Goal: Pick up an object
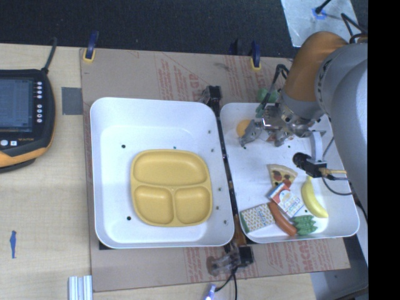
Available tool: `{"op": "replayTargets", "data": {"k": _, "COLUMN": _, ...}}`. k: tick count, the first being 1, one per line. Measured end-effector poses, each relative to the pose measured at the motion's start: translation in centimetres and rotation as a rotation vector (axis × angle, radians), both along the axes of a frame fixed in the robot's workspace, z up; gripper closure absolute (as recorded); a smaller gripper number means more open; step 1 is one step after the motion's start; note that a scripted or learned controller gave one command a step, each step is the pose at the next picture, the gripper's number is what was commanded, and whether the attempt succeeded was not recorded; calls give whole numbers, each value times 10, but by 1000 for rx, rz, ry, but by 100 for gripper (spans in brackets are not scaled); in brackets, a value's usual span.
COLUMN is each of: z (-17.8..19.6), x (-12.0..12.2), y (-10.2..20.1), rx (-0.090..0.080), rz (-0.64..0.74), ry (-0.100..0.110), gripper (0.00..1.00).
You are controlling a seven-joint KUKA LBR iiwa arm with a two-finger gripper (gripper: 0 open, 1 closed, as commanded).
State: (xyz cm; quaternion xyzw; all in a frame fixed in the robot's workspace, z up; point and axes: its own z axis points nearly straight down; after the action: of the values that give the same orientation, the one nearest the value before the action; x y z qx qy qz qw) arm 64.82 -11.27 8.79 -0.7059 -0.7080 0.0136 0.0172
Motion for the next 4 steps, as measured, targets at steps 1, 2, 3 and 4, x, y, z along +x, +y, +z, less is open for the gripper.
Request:
{"op": "replayTargets", "data": {"k": 1, "z": 0, "x": 1, "y": 16, "rx": -5, "rz": -7, "ry": -11, "gripper": 0}}
{"op": "replayTargets", "data": {"k": 2, "z": 1, "x": 2, "y": 7, "rx": 3, "rz": -2, "ry": -10, "gripper": 0}}
{"op": "replayTargets", "data": {"k": 3, "z": 1, "x": 2, "y": 9, "rx": -1, "rz": -4, "ry": -12, "gripper": 0}}
{"op": "replayTargets", "data": {"k": 4, "z": 1, "x": 2, "y": 5, "rx": 3, "rz": -2, "ry": -11, "gripper": 0}}
